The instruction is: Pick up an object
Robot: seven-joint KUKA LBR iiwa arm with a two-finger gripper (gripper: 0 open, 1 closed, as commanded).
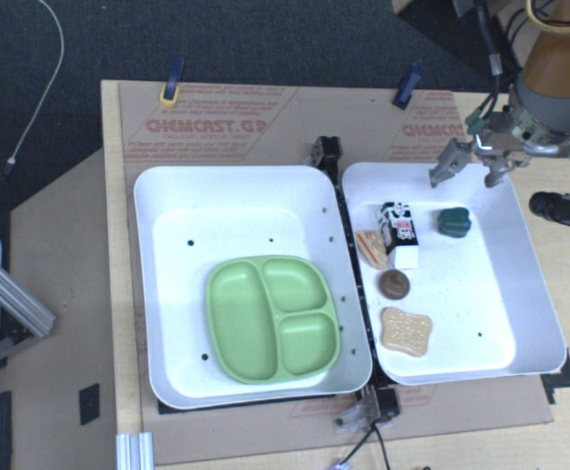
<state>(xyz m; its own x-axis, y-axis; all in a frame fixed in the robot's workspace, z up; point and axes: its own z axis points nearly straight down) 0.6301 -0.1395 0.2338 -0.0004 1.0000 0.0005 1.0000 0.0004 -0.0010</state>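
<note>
White bins are seen side by side: the left bin carries a green divided plate, and the right bin carries the small objects, untouched. At its twelve o'clock rim the gripper is spread, grasping nothing, so picking remains. The green block lies nearest, at its six o'clock.

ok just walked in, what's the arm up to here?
It's a pick attempt with nothing grabbed yet. The gripper hangs open over the far edge of the right bin, with nothing between its fingers. In that bin lie a green block, a black-and-white cow toy on a white block, a strip-like snack piece, a brown round piece and a toast-shaped piece. The left bin holds a green divided plate.
</note>
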